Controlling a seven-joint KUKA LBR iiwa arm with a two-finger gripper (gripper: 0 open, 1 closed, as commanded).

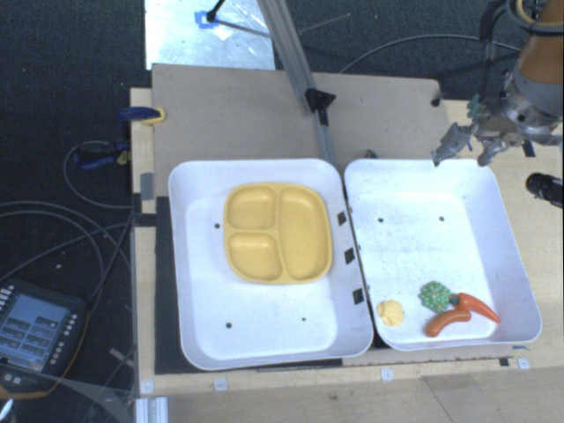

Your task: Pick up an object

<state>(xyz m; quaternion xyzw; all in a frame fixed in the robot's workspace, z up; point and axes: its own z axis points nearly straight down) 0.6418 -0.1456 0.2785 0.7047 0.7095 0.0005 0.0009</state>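
Gripper [468, 147] hanging spread over right bin's [507, 214] far rim, gripping nothing; toy vegetables [458, 311] crowding near corner; middle floor lying open.

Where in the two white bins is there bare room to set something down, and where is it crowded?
Right bin: most of the floor is bare, from the far wall under the gripper down to the near corner, where the yellow piece, green broccoli and orange-red pieces crowd together. Left bin: the yellow divided plate fills the middle; a bare strip runs along the near wall.
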